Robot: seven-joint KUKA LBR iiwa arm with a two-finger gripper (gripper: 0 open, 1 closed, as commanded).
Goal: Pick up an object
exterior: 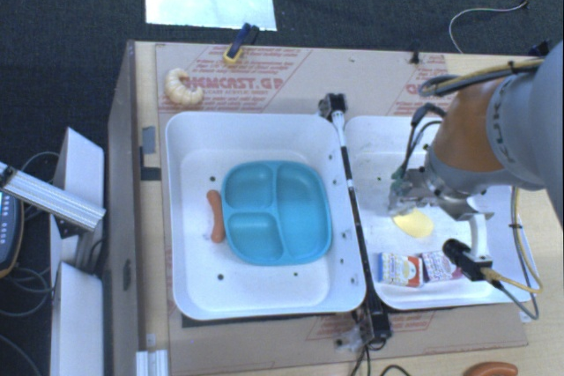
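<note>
Gripper (405, 200) hovering low in right bin (379, 136), just beside yellow piece (414, 225); can't tell if it's gripping anything

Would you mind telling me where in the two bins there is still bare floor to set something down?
Left bin: a strip along the far wall beyond the blue tray, and the near corners; the sausage narrows the left side. Right bin: bare at the far end. Its near half is crowded by the gripper, yellow piece and carton.
</note>
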